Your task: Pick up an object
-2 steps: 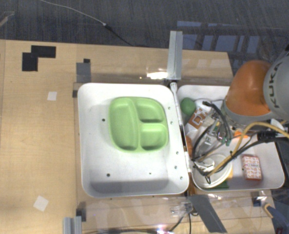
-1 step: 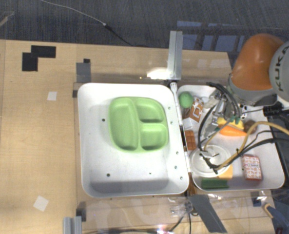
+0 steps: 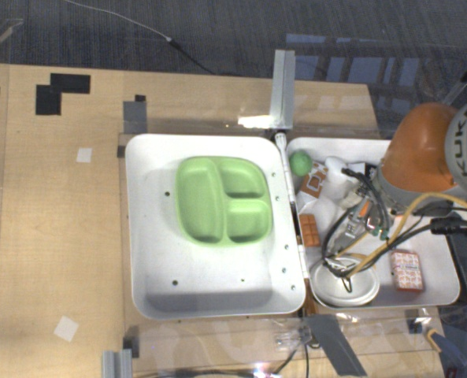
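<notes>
While the grey arm (image 3: 434,152) is reaching into the right bin (image 3: 446,290), one green ball (image 3: 300,163) is sitting near its top left corner, alongside one silver lid (image 3: 345,283) and one patterned packet (image 3: 406,271); one green divided tray (image 3: 222,199) is lying in the left bin (image 3: 150,290)

Grey arm, orange band

The arm (image 3: 454,152) shows a rounded orange band (image 3: 418,148) beside grey casing with dark lettering; yellow and black cables (image 3: 391,239) loop from the cluttered wrist
</notes>
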You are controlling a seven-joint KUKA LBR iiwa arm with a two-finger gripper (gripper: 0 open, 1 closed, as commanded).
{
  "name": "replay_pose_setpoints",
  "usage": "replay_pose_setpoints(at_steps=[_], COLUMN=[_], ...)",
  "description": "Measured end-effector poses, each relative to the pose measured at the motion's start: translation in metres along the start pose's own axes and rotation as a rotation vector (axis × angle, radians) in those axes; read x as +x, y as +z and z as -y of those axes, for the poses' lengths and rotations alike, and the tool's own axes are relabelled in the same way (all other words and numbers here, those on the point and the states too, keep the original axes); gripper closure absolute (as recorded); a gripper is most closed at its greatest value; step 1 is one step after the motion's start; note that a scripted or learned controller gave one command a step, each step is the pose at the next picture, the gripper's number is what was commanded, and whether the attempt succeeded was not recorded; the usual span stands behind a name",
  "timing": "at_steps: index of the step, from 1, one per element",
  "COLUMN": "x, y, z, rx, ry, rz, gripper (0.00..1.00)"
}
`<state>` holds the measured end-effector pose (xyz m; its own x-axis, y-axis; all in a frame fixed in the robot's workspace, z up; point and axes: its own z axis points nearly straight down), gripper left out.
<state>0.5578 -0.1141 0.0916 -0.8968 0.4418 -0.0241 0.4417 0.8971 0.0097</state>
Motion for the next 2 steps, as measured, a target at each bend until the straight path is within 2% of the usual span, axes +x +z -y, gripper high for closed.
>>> replay_pose_setpoints(at_steps=[1,2], x=[0.032,0.026], y=[0.001,-0.014], z=[-0.011,-0.013], rx=[0.005,-0.002], ry=[0.228,0.224], rz=[-0.005,0.014], gripper=[0.00,1.00])
